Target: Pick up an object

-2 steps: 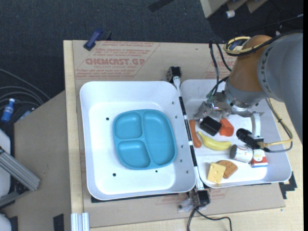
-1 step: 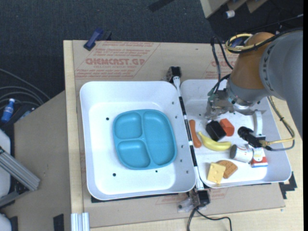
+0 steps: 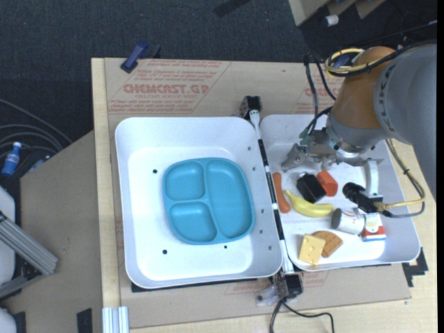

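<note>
Nearest the camera, on this side of the curved yellow plastic banana point(image 3: 310, 206), a pale yellow wedge point(image 3: 311, 249) overlaps a brown biscuit-shaped piece point(image 3: 331, 241). A grasp there would likely catch both or neither. To the banana's right lie a small grey-and-white cylinder point(image 3: 345, 220) and a little red, white and blue box point(image 3: 374, 232). Both sit near the wall of the right-hand shallow white bin point(image 3: 397, 252), where a descent could strike the rim. The banana itself touches or almost touches a thin orange carrot-like stick point(image 3: 279, 191) on its left, which lies along the bin's dividing wall. Just beyond the banana sit a black rounded chunk point(image 3: 309, 186) and a small red block point(image 3: 327, 182), close together. These look like the likeliest picks, but closing on one may shove the other or pinch both. Beyond them hangs the two-finger gripper point(image 3: 310, 155). Whether it is wide or narrow cannot be told from this angle, and nothing shows in its grip. Well left of the banana, the left-hand white bin point(image 3: 139, 158) holds a blue divided plastic plate point(image 3: 208, 200), out of the way. Far beyond and to the left, a small dark blue object point(image 3: 135, 56) rests at the edge of the printed board point(image 3: 173, 85).
</note>
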You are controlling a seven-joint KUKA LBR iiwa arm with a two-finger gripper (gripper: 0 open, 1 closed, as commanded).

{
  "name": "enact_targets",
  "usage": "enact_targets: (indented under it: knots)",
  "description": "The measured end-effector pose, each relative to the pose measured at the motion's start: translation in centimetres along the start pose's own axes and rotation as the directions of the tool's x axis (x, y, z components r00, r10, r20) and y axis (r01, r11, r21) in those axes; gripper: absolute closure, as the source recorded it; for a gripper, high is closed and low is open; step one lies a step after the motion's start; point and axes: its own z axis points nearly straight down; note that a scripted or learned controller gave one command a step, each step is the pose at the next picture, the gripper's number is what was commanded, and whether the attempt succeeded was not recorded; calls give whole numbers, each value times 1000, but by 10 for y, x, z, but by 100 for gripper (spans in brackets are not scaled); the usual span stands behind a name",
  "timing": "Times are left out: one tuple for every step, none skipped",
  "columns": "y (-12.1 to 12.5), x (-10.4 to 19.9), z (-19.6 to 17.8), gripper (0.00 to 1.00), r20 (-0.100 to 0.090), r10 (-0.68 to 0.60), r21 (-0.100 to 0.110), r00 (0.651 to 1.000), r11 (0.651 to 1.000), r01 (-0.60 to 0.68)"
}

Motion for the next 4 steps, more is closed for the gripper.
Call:
enact_targets:
  knots:
    - [57,2,10,0,1,-2,-2,1000,1000,2]
    - [-31,-9,10,0,0,0,1,1000,1000,0]
    - [-30,-9,0,100,0,0,0,1000,1000,0]
    - [-63,47,-94,100,0,-2,-1,1000,1000,2]
